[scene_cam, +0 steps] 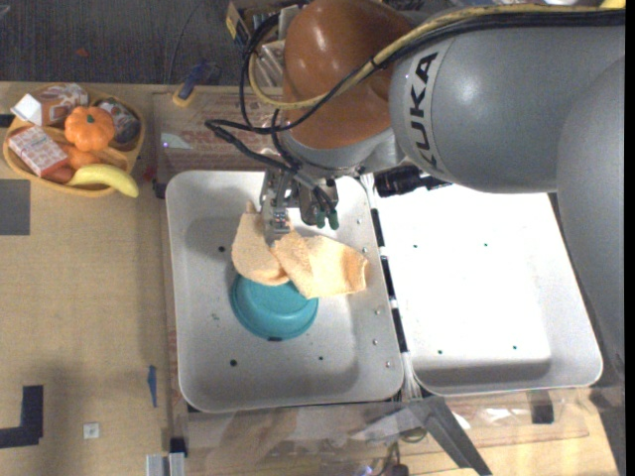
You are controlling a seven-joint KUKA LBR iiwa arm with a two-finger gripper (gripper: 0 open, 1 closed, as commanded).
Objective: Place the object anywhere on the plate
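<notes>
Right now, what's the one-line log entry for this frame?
gripper: over left bin | tan cloth: draped on teal plate, hanging from fingers | right bin: untouched

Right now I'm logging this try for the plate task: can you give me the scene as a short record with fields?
object: tan cloth, crumpled, draped partly over the plate
plate: teal plate, in the left bin
left bin: left bin, holds cloth and plate
right bin: right bin, beside it
gripper: gripper, over the cloth's upper edge
grasp: cannot tell
off the bench: fruit basket, upper left

bright overhead light; right bin (496, 296) glares white, the arm (496, 87) slightly soft.
</notes>
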